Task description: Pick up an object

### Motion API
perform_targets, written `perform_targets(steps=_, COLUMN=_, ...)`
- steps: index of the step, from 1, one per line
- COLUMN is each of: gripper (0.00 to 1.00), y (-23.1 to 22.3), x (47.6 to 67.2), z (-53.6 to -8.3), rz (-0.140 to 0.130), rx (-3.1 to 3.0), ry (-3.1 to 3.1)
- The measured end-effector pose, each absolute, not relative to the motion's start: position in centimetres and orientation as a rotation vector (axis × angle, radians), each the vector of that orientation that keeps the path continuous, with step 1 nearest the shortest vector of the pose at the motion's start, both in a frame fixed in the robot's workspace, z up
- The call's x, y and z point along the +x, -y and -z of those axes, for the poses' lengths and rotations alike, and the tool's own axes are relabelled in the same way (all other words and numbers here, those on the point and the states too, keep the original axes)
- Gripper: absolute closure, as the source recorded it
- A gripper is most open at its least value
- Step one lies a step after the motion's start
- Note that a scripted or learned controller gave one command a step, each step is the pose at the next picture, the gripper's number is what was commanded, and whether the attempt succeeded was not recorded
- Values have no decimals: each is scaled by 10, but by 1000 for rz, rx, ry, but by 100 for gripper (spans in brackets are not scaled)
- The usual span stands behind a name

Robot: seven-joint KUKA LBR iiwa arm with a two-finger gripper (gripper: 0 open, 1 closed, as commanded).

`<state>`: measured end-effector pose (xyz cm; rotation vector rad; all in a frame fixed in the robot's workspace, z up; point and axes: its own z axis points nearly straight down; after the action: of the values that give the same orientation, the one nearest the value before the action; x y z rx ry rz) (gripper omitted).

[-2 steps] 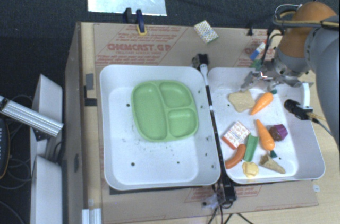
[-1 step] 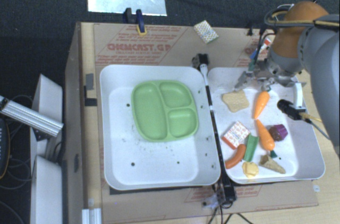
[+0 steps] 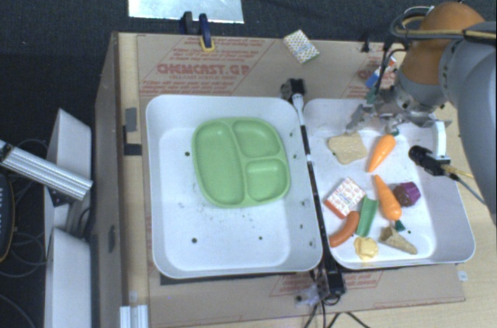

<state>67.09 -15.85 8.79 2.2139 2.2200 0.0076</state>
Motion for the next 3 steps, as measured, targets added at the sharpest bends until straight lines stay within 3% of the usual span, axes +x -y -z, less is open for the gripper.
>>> perform_targets(steps=1, gripper=0, y=138, x=671, z=-88, rz=-7, rx=2211, ry=-2221)
perform_targets(steps=2, gripper=0, y=169, x=671, z=-88, rz=-6, rx=2213, ry=-2219)
perform_targets(steps=3, gripper=0, y=144, x=671, z=-88, rz=-7, rx=2211, ry=-2221)
